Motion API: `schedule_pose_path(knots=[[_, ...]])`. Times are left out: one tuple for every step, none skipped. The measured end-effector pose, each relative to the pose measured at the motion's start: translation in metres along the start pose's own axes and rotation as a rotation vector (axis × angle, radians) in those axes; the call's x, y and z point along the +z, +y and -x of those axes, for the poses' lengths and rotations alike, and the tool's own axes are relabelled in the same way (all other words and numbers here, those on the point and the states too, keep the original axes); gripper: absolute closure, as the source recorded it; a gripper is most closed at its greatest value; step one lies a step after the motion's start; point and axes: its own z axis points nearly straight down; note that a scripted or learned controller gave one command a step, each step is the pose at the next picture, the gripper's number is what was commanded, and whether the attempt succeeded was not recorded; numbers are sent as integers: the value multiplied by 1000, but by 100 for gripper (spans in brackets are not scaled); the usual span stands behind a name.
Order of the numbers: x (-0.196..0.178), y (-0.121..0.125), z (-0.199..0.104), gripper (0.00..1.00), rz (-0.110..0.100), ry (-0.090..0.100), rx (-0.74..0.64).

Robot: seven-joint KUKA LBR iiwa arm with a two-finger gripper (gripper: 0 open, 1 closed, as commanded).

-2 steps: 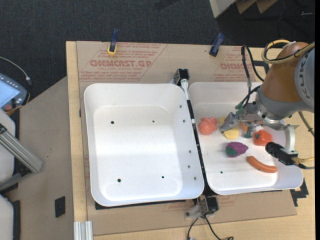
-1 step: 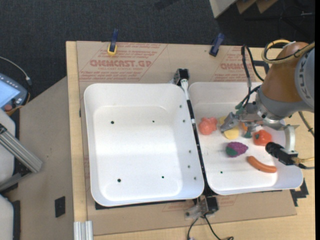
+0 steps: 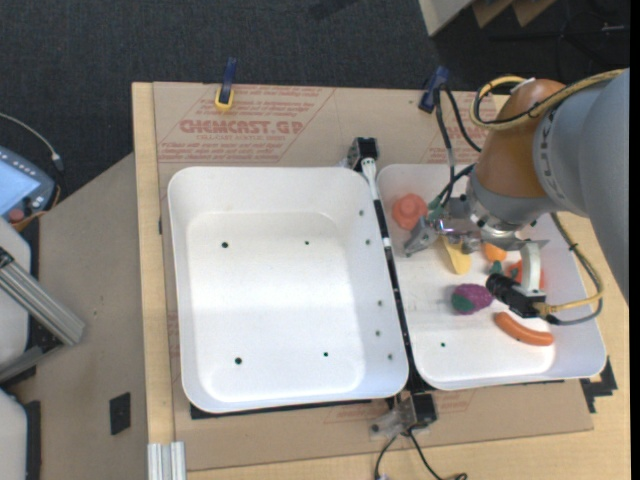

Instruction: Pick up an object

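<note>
Where arm [image 3: 540, 138] overhangs right bin [image 3: 480, 363], end effector [image 3: 452, 236] obscured

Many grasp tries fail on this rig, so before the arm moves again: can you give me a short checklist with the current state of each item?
1. Objects to pick lie in the right white bin: ok.
2. Targets identifiable: round salmon-pink piece, yellow wedge-shaped piece, purple rounded piece, orange sausage-shaped piece: ok.
3. Gripper is over the right bin, between the pink and yellow pieces: ok.
4. Finger state readable: cannot tell.
5. Object already held: cannot tell.
6. The purple piece lies apart from the orange sausage-shaped piece: ok.
</note>
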Motion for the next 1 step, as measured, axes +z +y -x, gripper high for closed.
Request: schedule_pose_path(knots=[[-16,3,4,100,13,-5,5]])
